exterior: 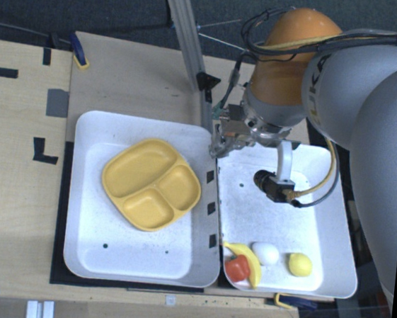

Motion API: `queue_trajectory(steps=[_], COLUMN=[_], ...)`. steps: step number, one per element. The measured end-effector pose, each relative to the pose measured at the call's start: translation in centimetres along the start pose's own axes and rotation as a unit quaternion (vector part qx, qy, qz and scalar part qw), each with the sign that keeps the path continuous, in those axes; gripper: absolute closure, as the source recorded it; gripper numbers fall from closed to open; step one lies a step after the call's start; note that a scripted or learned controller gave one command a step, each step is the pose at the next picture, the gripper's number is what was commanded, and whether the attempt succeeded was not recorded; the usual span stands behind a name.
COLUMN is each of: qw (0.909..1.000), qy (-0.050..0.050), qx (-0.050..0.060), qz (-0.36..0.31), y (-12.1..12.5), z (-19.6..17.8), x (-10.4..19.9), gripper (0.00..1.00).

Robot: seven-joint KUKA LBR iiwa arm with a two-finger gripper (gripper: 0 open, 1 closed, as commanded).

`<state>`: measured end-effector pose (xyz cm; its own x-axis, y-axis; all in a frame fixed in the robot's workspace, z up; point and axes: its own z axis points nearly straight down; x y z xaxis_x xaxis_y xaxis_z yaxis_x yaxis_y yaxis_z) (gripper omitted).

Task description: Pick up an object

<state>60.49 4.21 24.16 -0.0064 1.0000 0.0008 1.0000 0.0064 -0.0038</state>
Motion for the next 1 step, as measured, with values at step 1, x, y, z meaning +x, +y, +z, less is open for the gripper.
queue_trajectory(steps=[1], qw=[1.0000], qy=[0.000], qx=[0.000], qz=[0.000], y=[-3.27], z=[-0.12], x=[4.13], gripper=[1.00])
